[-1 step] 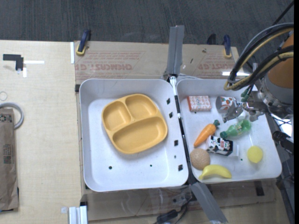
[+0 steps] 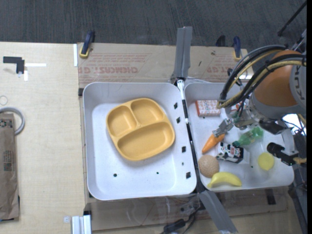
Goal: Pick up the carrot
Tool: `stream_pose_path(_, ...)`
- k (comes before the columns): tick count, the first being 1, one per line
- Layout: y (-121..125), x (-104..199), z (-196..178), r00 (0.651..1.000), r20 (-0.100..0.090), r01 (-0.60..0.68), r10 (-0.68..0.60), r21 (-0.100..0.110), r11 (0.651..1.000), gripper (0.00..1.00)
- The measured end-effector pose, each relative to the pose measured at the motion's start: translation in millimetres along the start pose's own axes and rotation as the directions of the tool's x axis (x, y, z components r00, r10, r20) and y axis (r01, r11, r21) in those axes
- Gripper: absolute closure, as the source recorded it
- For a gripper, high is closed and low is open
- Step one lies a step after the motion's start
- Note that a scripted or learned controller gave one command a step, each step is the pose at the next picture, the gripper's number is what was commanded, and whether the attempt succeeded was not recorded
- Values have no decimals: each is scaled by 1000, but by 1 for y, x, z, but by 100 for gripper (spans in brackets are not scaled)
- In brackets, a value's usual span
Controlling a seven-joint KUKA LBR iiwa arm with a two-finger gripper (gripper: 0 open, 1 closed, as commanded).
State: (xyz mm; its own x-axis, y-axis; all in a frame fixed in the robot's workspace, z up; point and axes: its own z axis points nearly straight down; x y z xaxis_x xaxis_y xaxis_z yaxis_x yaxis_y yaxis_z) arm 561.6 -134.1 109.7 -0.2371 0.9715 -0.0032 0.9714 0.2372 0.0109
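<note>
The carrot (image 2: 210,142) lies slanted in the right bin (image 2: 195,111), near its left wall, above a round brown ball (image 2: 208,165) and a banana (image 2: 224,180). The gripper (image 2: 223,129) hangs just over the carrot's upper end, its fingers blurred against cables and clutter, so their spread cannot be told.

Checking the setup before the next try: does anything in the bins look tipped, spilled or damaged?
Nothing stands out. The yellow divided plate lies flat in the left bin. In the right bin the carrot, banana and other small items lie separate, with the hand right above the carrot.
</note>
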Motion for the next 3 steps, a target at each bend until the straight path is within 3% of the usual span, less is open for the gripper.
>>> stream_pose_path(1, 19, 27, 18, 957, -5, 289, -289, 9, 957, 0)
stream_pose_path(2, -33, 36, -63, 953, -6, 304, -304, 10, 953, 0)
stream_pose_path(3, 19, 3, 18, 936, -5, 352, -352, 9, 936, 0)
